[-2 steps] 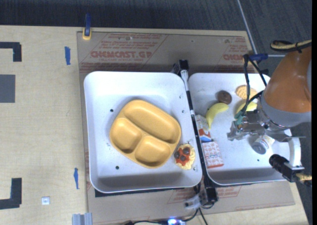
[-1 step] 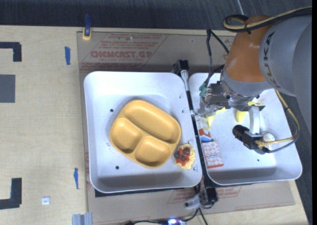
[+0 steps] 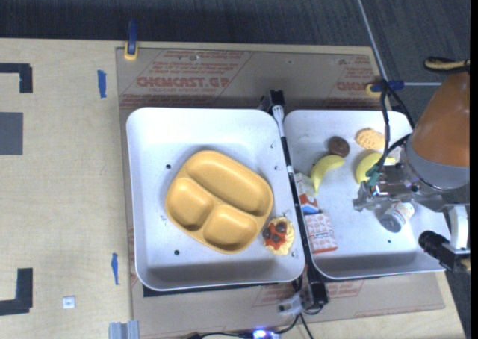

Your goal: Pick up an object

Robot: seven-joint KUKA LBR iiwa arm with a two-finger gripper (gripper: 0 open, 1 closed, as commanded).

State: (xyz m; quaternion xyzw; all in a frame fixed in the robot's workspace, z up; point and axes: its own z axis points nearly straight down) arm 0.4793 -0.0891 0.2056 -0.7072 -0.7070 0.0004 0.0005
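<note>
My gripper (image 3: 376,198) hangs low over the right side of the right bin (image 3: 351,263), with the orange-banded arm (image 3: 447,132) above it. Right under and beside it lie a yellow lemon-shaped piece (image 3: 366,166) and a small white cylinder (image 3: 395,216). A banana (image 3: 324,169), a brown round piece (image 3: 338,146) and a tan waffle-like cookie (image 3: 368,137) lie further left and back in that bin. A red-and-white packet (image 3: 318,230) rests by the bin's left wall. Nothing is visibly held.
The left bin (image 3: 149,136) holds a big yellow divided tray (image 3: 218,200) and a small pizza-like toy (image 3: 278,234) at its front right corner. A black divider bar (image 3: 287,158) runs between the bins. Cables (image 3: 385,117) trail over the right bin's back.
</note>
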